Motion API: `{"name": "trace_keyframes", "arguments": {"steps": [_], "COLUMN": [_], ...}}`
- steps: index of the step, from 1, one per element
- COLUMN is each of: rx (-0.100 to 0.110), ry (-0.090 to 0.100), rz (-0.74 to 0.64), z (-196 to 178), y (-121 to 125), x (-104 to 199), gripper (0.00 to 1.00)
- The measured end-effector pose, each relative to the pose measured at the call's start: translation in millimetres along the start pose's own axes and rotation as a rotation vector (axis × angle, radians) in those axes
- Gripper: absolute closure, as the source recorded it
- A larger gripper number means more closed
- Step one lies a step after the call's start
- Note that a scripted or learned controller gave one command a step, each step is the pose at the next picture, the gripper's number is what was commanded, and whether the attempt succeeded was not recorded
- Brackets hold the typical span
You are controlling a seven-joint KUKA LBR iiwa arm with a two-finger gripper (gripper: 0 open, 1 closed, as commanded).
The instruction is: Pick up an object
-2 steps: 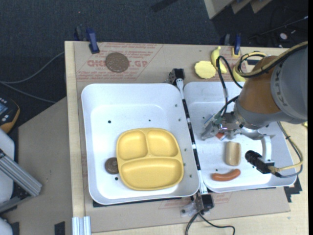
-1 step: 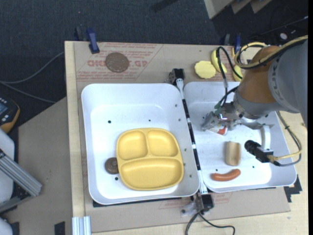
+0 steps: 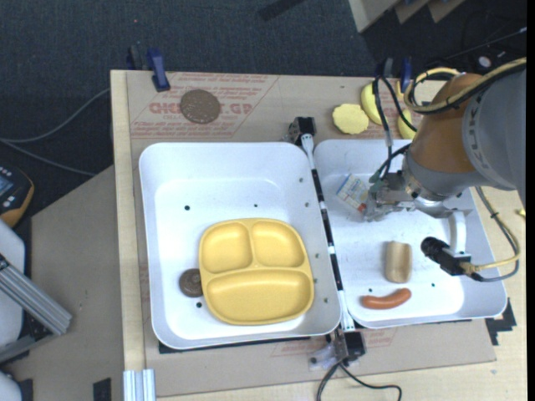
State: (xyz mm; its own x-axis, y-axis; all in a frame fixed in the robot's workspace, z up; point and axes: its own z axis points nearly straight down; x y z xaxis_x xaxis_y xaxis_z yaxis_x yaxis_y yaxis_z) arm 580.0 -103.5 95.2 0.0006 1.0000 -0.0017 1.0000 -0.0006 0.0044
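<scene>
The gripper [image 3: 374,200] sits low in the right bin [image 3: 435,307], right over a small clear-wrapped packet [image 3: 351,190] near that bin's upper left corner, close to the divider between the bins. That packet looks like the target, though it is too small and glossy to identify. Whether the fingers are wide, narrow or closed on the wrapper cannot be told from this view; the wrist hides them.

Further down the same bin lie a tan bread-like roll [image 3: 398,261] and, near the front wall, a sausage [image 3: 384,299], both well apart from the gripper.

The risks, as I judge them: the crinkly wrapper may slip or fold out from the fingers, and the packet lies so near the bin wall that a finger could catch the rim or push the packet against it instead of closing round it.

The arm [image 3: 468,136] reaches in from the right, its orange band above the wrist, angled down and leftward.

The left bin [image 3: 167,182] holds a yellow divided plate [image 3: 253,270] with a brown disc [image 3: 191,283] just beside it.
</scene>
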Motion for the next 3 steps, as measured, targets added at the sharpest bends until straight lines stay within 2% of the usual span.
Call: {"name": "trace_keyframes", "arguments": {"steps": [1,2,3], "rx": [0.001,0.013,0.009], "ry": [0.000,0.003,0.004], "rz": [0.000,0.004,0.001], "z": [1,12,10], "y": [0,-71,-103], "x": [0,-18,-9], "gripper": [0.00,0.00,0.00]}}
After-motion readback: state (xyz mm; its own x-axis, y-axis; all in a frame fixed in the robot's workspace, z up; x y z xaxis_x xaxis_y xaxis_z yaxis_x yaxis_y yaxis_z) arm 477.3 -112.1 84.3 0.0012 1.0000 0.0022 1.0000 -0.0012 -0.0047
